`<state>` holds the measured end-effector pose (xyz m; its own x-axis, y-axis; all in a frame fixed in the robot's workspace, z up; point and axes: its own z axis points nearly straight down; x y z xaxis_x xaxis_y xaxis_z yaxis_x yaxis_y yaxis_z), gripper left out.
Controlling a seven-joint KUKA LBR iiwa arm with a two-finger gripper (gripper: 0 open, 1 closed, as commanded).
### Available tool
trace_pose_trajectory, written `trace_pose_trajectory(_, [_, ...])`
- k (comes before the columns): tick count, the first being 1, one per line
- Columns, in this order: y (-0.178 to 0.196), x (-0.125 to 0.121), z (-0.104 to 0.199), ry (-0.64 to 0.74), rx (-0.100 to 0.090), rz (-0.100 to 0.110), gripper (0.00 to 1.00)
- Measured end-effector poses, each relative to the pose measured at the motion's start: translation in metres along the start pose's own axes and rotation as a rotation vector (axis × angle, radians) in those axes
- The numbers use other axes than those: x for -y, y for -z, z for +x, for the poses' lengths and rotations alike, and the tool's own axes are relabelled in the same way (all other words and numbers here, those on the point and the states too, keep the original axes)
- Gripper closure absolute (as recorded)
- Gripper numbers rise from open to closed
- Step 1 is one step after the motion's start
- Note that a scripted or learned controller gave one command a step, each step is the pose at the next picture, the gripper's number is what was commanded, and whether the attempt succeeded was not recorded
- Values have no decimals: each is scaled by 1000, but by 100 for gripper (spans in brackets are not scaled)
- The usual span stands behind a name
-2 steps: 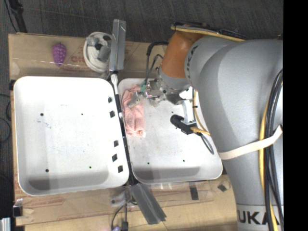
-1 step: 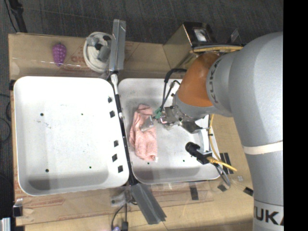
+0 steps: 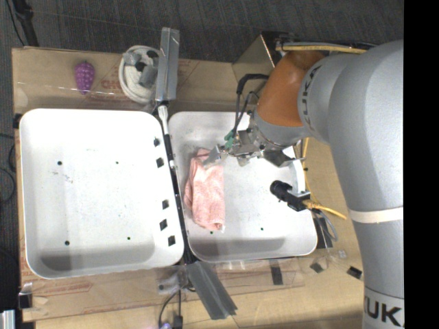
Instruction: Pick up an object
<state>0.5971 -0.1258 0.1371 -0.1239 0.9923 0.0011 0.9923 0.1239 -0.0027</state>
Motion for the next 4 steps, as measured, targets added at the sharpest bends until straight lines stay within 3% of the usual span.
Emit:
trace_pose_trajectory(1, [-44, 11, -5, -29, 1, -3, 0])
trace_pose_trajectory(2, [36, 51, -25, 41, 1, -1, 0])
trace_pose_trajectory(3, [-44, 15, -4, 132, 2, -4, 0])
trace_pose_trajectory(4, [-45, -30, 20, 173, 1, -2, 0])
